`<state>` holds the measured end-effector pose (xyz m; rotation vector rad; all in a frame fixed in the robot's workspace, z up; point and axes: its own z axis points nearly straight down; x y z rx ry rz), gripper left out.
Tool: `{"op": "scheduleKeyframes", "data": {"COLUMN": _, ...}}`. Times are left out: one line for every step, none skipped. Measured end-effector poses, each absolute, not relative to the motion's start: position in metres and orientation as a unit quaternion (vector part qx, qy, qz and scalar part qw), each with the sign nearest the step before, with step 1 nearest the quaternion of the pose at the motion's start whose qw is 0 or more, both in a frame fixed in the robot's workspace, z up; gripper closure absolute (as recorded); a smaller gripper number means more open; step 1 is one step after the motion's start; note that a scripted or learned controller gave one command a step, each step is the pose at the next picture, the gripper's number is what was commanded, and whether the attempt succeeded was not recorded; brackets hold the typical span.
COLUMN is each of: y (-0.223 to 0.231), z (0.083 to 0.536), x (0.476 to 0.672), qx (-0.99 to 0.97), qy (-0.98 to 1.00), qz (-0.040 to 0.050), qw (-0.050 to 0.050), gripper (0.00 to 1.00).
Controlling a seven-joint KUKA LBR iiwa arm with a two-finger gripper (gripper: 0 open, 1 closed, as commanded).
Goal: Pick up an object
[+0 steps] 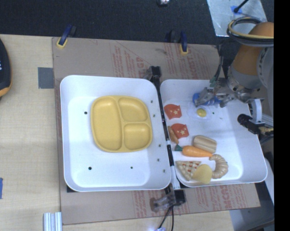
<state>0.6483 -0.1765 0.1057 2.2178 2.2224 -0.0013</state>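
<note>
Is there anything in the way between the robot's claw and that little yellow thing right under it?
Nothing visible is. The gripper hangs at the far end of the right bin, and the yellow piece lies just beside it on bare bin floor. The other toy foods lie nearer the camera, off that path.

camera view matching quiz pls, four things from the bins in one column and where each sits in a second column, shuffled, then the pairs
Things:
1. yellow divided plate
2. carrot
3. pizza slice
4. fried egg

Places:
A. right bin, near front corner beside the divider
B. middle of the left bin
C. right bin, far part, just below the claw
D. right bin, just in front of the bread roll

Pairs: 1-B, 2-D, 3-A, 4-C
</note>
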Motion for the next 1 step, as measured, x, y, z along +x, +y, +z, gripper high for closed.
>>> {"op": "scheduleKeyframes", "data": {"y": -0.1617, "z": 0.0953, "x": 0.6557, "qx": 0.706, "qy": 0.709, "qz": -0.0021, "qw": -0.001, "gripper": 0.00}}
